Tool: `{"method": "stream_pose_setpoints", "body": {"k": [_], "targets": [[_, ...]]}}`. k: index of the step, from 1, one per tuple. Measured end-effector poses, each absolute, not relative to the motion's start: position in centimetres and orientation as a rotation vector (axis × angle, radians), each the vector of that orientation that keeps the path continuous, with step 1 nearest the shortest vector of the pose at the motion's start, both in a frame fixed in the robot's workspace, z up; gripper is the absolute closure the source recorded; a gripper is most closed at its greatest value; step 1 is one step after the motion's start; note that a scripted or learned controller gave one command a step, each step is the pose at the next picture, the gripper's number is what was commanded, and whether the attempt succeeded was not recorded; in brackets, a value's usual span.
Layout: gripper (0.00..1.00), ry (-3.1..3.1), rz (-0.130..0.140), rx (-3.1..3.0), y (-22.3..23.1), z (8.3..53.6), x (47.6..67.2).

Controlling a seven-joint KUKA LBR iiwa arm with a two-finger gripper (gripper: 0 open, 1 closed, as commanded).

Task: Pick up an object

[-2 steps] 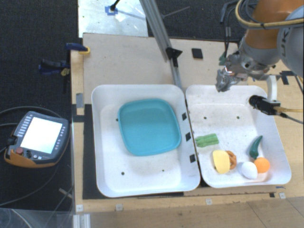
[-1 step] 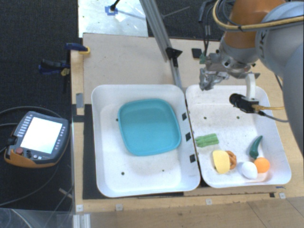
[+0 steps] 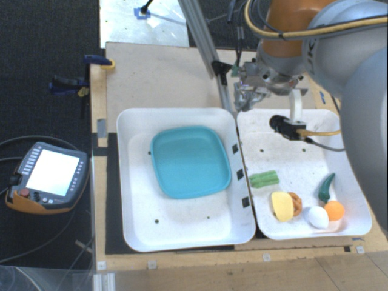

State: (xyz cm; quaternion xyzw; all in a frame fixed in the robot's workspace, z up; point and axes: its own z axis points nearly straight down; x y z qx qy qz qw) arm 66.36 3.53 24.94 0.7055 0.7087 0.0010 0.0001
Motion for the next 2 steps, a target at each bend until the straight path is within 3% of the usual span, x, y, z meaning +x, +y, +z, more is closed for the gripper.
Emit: {"method": "stream_pose_setpoints", "body": {"k": [1,2], "targets": [[1.0,2.228,0.0,2.217,9.03,22.79,66.46],[0.0,2.222,0.001,2.22,8.75,22.9,66.52]]}}
